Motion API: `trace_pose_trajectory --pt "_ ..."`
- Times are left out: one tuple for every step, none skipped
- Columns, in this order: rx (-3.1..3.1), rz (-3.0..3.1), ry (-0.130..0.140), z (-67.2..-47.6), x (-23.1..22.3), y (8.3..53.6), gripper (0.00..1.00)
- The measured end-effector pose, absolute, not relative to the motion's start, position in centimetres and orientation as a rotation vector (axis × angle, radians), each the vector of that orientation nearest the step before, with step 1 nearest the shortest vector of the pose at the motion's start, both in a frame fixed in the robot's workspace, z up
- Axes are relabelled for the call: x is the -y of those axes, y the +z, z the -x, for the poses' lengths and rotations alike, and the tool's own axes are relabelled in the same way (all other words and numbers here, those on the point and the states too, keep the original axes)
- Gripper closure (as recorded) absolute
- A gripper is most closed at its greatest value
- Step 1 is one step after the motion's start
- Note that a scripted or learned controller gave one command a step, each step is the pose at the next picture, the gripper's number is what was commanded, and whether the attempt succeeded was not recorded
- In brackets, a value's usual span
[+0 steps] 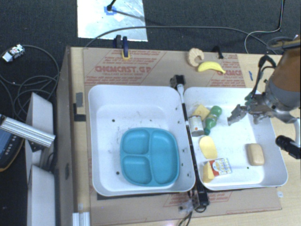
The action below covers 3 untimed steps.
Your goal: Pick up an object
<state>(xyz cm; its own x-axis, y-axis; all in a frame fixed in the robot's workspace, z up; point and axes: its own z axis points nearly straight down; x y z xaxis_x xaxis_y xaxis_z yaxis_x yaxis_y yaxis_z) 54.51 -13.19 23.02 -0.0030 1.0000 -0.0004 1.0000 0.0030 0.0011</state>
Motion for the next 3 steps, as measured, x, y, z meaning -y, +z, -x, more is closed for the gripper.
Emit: trace_pose_trajectory --pt "-2.213 -2.217 0.001 -56.9 10.9 9.6 0.0" --pt "-2.223 -2.214 0.001 -63.4 11.2 8.5 0.0" --pt "-2.224 -2.213 0.003 -63.4 11.2 9.6 1.0"
